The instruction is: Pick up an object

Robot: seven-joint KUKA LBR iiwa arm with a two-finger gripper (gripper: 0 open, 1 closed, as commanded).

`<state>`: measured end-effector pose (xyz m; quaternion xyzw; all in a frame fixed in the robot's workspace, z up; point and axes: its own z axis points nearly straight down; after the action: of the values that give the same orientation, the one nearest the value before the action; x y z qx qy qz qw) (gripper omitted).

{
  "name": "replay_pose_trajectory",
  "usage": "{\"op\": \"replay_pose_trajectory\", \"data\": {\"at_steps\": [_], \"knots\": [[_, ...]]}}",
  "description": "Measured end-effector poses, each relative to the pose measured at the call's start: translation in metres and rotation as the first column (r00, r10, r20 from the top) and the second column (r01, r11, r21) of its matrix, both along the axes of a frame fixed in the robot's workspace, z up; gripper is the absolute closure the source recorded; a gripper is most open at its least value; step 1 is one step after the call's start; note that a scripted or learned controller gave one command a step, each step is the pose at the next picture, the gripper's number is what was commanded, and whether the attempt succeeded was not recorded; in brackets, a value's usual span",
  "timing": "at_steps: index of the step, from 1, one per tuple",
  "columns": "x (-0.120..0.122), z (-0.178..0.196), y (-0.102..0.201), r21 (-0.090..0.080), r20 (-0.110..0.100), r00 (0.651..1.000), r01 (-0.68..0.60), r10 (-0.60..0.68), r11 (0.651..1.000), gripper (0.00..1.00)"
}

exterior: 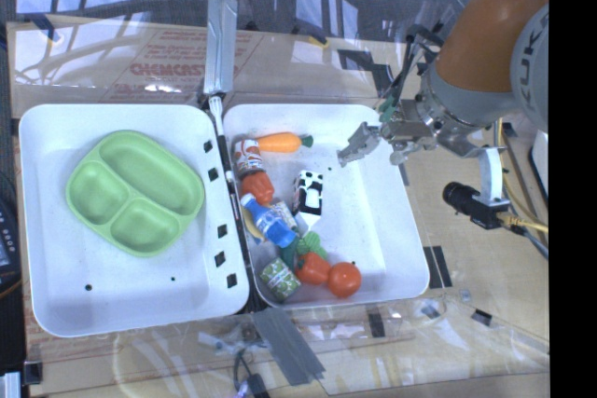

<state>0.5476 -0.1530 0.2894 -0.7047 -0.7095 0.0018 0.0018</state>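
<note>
Small toy foods, among them an orange plastic carrot [278, 143], a black-and-white carton [310, 192] and a red tomato [344, 279], lie along the left side of the right white bin [392, 228]. The pincer [359, 147] hangs above that bin's upper right part with nothing between its fingers; how wide it stands I cannot tell. A green divided plate [135, 191] sits in the left white bin [56, 284].
</note>
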Motion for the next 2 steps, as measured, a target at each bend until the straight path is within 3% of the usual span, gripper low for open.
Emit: {"op": "replay_pose_trajectory", "data": {"at_steps": [1, 2], "knots": [[0.026, -0.126, 0.005, 0.0, -0.005, 0.998, 0.061, -0.061, 0.998, 0.0], [0.027, -0.115, 0.005, 0.0, -0.004, 0.998, 0.058, -0.058, 0.998, 1.0]]}}
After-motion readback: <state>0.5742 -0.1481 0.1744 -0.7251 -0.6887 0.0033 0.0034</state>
